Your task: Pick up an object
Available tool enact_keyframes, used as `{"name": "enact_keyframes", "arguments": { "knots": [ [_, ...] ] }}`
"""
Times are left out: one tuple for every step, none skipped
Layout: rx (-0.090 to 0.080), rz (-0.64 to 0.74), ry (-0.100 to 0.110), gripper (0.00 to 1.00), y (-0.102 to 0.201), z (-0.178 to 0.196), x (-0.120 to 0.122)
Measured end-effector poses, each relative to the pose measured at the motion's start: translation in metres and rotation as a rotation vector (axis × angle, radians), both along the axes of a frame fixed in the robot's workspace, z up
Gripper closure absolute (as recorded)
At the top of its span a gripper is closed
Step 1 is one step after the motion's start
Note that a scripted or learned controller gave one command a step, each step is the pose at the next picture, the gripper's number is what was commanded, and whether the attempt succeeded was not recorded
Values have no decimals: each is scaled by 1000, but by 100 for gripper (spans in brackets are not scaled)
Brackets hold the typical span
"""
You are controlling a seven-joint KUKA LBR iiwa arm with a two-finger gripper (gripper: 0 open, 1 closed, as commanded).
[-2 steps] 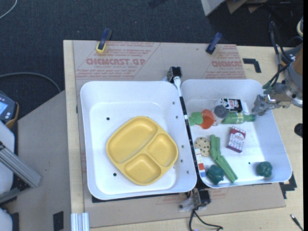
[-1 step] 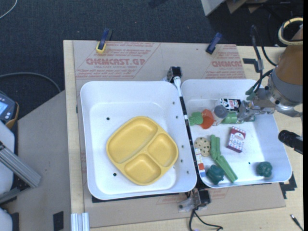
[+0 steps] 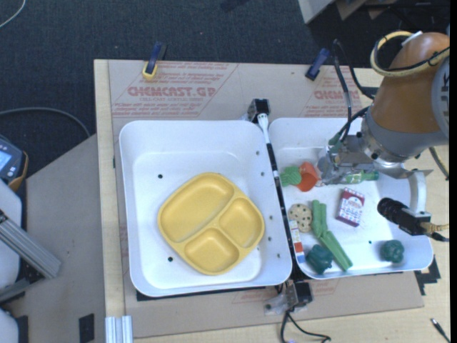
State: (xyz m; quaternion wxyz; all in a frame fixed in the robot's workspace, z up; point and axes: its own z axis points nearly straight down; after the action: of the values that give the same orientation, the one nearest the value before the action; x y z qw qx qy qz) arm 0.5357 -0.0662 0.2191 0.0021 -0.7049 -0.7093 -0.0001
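Arm (image 3: 410, 95) is pretty chunky: fat orange band up top, smooth grey shell under it, a metallic wrist block, and thin black cables trailing down the side.

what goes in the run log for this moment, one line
arm: over right bin | gripper: beside orange toy | yellow plate: in left bin

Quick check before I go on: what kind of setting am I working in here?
Most likely a robot lab test bench, not a kitchen. Two white bins sit on a clamped board, loose cables run across dark carpet, and the things are toys: a yellow divided plate, play food and a small red box.
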Motion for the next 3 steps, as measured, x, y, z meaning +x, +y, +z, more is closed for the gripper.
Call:
{"name": "enact_keyframes", "arguments": {
  "knots": [
    [-4,-6,-7,100,-14,16,3],
    [-3,-6,-2,100,-6,13,0],
    [-4,-6,-6,100,-11,15,7]
  ]
}}
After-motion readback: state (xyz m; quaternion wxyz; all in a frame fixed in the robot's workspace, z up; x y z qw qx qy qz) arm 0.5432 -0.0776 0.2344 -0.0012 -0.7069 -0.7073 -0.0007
